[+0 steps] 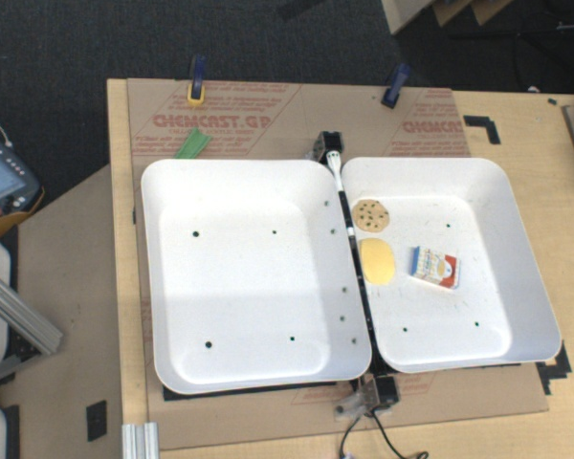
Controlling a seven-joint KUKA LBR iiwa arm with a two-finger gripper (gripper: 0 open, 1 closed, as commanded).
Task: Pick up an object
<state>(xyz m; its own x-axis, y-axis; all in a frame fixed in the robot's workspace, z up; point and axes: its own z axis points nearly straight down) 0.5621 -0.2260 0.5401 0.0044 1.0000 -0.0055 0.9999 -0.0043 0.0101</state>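
Note:
Three small objects lie in the right bin (502, 208), close to its left wall. A round brown cookie (370, 216) with dark chips sits farthest back. Just in front of it lies a yellow lemon-like object (378, 261). To the right of that rests a small flat carton (433, 268), white with blue and red print, lying slightly tilted.
The left bin (172, 199) sits beside the right one, both on a brown board (268, 113). Two blue clamps (197, 70) (396, 84) hold the board's back edge. A green strip (192, 143) lies on the board behind the left bin.

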